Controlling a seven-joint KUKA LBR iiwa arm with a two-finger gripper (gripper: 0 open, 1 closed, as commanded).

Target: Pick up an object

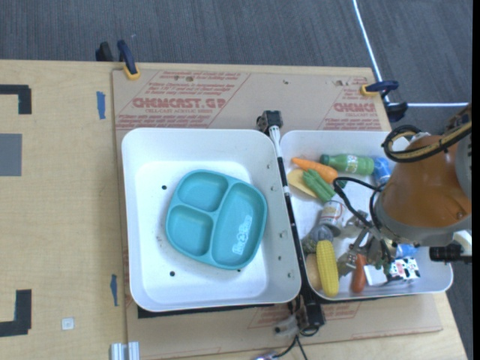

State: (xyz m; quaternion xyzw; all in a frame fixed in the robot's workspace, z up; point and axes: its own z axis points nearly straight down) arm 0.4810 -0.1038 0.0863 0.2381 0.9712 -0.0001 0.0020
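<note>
Fixed overhead view of the bench. The left bin (142, 201) holds a blue divided plate (216, 219) with three compartments, lying flat near the bin's centre. The right bin (442, 280) holds a clutter of small toy items: a green bottle (346, 163) lying on its side along the far wall, an orange carrot (315, 167) just beside it, a green vegetable piece (318, 187) below the carrot, a yellow corn cob (327, 267) near the front-left corner, and a small red piece (359, 277) to the right of the corn. The grey arm, with its orange band (421, 190), reaches in from the right and hangs over the right half of this bin. The gripper (367, 247) is lowered among the items, between the corn cob and a white printed piece (405, 270); the red piece lies just beside its tip, the corn cob near but apart. Whether the fingers are spread or closed cannot be told, as cables and the wrist blur the tip, and no item is visibly between them
</note>
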